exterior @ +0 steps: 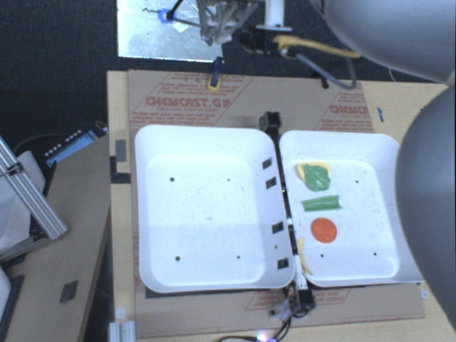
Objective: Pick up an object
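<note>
The right bin (385,148) holds a yellow and green lump (314,175) near its far left corner. Just nearer lies a flat green bar (320,203), and nearer again a round orange-red disc (324,230). A thin yellow strip (304,256) lies along that bin's left wall near the front. My gripper (217,21) hangs at the top of the view, beyond the bench's far edge and well away from both bins. I see nothing held under it.
The left bin (153,148) sits beside the right one, with black clips (271,184) along the shared wall. A shiny metal sheet (153,16) lies at the back. A blue and yellow clamp (214,77) sits on the cardboard's far edge. The grey arm (427,191) covers the right side.
</note>
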Controlling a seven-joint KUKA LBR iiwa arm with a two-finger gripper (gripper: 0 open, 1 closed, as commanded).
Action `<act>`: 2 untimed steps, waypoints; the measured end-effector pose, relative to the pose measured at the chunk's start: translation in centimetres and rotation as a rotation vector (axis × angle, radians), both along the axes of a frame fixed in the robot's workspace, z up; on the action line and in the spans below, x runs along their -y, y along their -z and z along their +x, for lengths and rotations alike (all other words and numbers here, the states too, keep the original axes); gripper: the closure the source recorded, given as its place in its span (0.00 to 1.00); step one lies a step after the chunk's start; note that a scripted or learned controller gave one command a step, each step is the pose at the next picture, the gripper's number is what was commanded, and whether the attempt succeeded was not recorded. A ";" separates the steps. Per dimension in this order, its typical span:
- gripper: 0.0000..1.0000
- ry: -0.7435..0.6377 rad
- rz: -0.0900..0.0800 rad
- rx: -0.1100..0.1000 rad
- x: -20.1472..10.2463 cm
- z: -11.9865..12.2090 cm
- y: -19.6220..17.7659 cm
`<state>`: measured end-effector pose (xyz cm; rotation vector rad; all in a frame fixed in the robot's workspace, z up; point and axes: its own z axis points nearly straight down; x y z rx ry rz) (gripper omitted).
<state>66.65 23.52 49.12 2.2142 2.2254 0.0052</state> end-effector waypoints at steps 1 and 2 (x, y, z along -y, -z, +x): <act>1.00 0.000 0.002 0.001 0.1 -1.8 -3.2; 1.00 0.000 0.001 -0.003 0.1 -4.2 -2.8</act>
